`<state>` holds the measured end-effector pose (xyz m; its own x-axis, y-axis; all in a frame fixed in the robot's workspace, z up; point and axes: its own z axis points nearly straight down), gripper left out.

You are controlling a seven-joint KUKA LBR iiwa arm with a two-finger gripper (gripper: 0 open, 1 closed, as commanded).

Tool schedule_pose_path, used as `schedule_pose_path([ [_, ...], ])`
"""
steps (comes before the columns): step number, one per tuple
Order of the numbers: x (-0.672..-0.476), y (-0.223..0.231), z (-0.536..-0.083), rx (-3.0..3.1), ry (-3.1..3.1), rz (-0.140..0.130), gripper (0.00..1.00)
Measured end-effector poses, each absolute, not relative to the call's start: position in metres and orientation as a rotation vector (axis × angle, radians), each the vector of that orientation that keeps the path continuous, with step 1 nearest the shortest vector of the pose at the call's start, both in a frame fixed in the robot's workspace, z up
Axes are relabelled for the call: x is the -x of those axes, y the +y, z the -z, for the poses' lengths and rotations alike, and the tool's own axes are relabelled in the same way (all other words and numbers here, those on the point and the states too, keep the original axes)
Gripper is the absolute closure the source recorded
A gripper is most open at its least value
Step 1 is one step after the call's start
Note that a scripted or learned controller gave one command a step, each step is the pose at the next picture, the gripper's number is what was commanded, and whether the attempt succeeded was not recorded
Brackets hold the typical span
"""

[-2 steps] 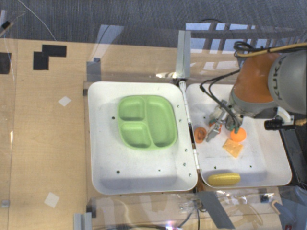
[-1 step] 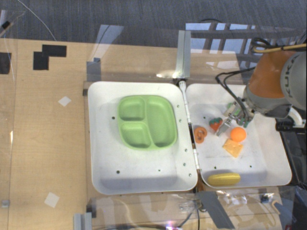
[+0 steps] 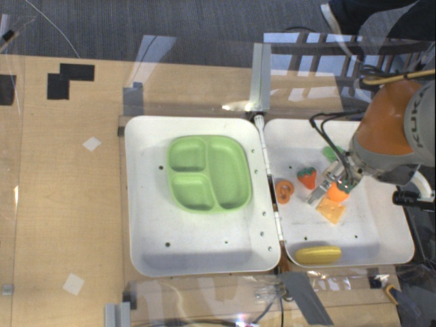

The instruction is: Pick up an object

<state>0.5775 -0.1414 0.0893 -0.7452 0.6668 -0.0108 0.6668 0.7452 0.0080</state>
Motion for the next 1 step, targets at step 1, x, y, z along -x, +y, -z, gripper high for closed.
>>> schedule_pose_path([
  [1, -0.5609, -0.1153, -0.0898, -1.330, 2.831, -0.006, 0.00],
])
